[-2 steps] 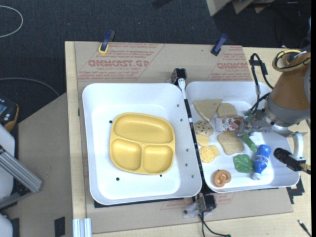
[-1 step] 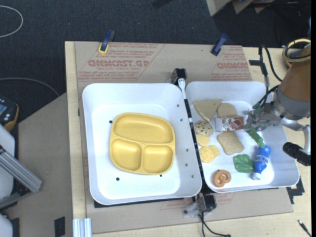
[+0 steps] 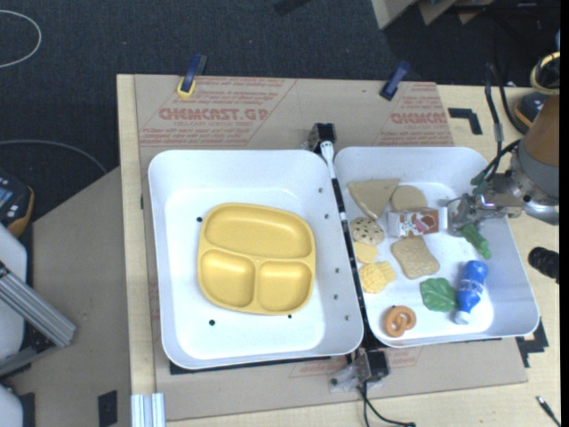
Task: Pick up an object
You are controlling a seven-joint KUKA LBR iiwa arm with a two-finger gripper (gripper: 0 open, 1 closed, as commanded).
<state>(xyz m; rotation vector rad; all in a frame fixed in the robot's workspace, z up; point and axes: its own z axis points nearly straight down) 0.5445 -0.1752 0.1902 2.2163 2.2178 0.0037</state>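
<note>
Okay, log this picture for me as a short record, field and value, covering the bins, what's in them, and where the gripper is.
left bin: holds a yellow divided plate
right bin: holds toy food
toy food seen: cookie, waffle, pretzel, green leaf
other item: blue bottle, near the right edge
gripper: over the right bin's upper right part, beside a red-and-white packet
grasp: nothing visibly between the fingers
</note>
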